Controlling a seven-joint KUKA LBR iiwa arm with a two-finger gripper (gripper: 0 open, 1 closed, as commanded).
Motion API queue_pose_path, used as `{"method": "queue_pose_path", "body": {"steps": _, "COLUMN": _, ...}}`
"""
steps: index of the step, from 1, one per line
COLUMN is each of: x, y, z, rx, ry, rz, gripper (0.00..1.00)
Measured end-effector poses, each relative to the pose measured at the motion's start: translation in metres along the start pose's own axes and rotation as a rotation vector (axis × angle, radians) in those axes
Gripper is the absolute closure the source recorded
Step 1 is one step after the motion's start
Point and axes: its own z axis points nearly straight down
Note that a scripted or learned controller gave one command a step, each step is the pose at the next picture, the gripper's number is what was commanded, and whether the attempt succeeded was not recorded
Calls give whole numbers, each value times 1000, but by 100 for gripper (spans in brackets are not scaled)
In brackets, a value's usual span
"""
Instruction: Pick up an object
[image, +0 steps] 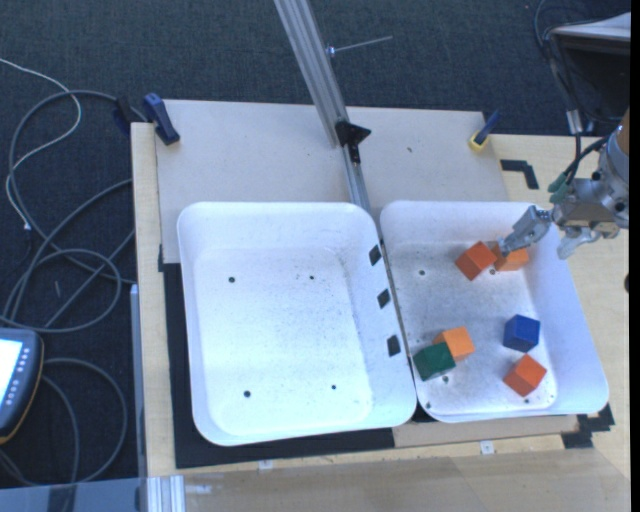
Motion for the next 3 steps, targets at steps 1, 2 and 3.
{"method": "queue_pose_path", "body": {"steps": 1, "x": -37, "y": -16, "z": 88, "rx": 15, "ry": 7, "rz": -2, "gripper": 0}}
{"method": "queue_pose_path", "body": {"steps": 2, "x": -27, "y": -48, "z": 171, "rx": -4, "ry": 1, "rz": -8, "gripper": 0}}
{"method": "queue_pose_path", "body": {"steps": 3, "x": -19, "y": 27, "z": 206, "rx": 1, "ry": 4, "rz": -12, "gripper": 0}}
